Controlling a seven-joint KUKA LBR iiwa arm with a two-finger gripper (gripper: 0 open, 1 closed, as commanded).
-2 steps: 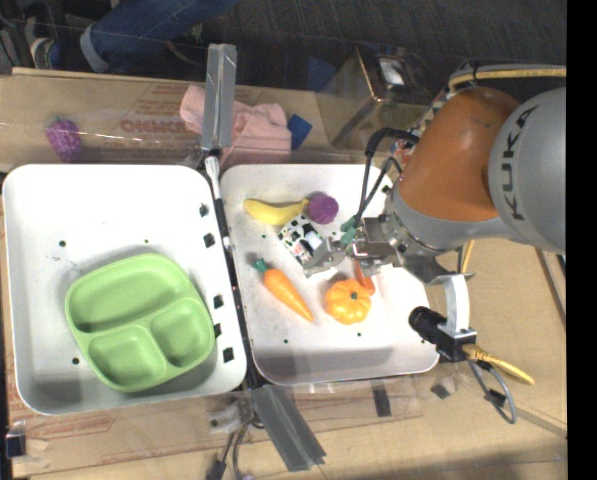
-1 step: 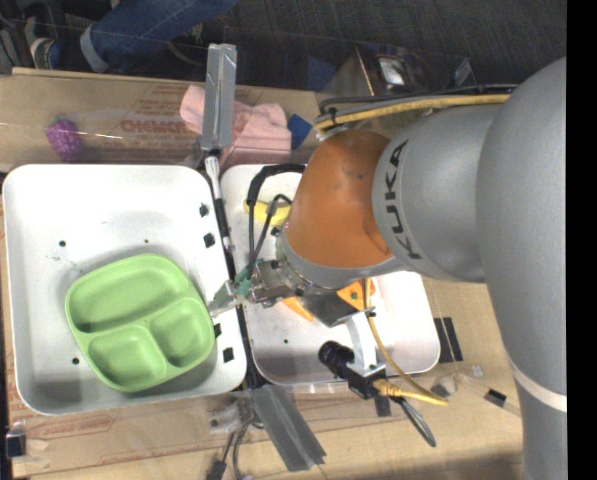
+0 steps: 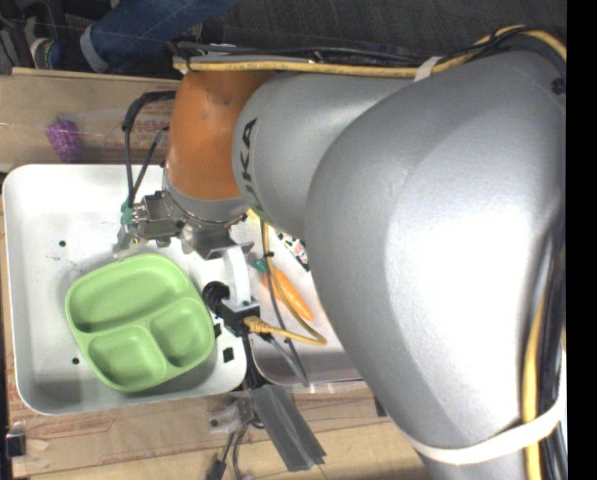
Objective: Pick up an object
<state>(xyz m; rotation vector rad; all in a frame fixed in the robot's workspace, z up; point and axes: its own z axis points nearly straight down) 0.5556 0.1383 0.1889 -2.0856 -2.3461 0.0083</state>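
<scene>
A light green divided plate (image 3: 138,326) with three compartments lies in the near right part of the left white bin (image 3: 33,228). The grey arm with its orange band (image 3: 206,138) reaches in from the right and hangs over the bin's right side. The gripper (image 3: 148,223) sits just above the plate's far edge, mostly hidden beneath the wrist. An orange, carrot-like object (image 3: 290,293) lies in the right bin, half covered by the arm.
A purple object (image 3: 66,138) rests on the wooden bench beyond the left bin. Cables run along the wrist and down by the bins' shared edge. A person in jeans (image 3: 158,13) stands behind the bench at top left.
</scene>
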